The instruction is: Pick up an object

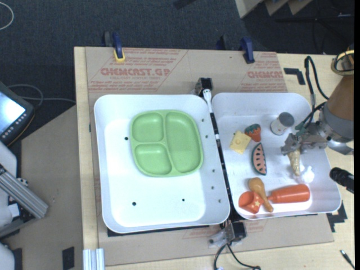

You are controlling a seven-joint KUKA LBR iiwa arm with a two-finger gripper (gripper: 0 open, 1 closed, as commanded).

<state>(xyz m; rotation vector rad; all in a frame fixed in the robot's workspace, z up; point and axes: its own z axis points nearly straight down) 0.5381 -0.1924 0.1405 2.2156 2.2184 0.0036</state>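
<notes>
The hand sits over the right bin, near its right wall, just above a small pale cream piece that looks like toy food. Can't tell if the hand is open or closed; it shows as a dark metal cluster w/ no clear view of the tips. Nothing visibly held.

Likely target = that cream piece, since it lies directly below the hand. Judged: light, hollow plastic, stiff, smooth, so prob. slippery. It's narrow and elongated, so best to pinch across the short width at mid-length. A small white bit lies touching or just beside its near end; can't tell if it's part of the same piece.

Other options in the right bin, all prob. light rigid plastic:
- 1 orange-red carrot-like piece, long, near edge; take across the middle.
- 1 tan drumstick-like piece lying over 1 red-orange piece; overlap makes for an awkward pinch.
- 1 watermelon slice, thin, approx. centre.
- 1 yellow cheese wedge, touching or just beside 1 strawberry.
- 1 grey cylinder, far side; round, may roll.

Left bin: 1 green divided plate, 3 compartments. Bins: 2, on the cardboard-covered surface.
</notes>
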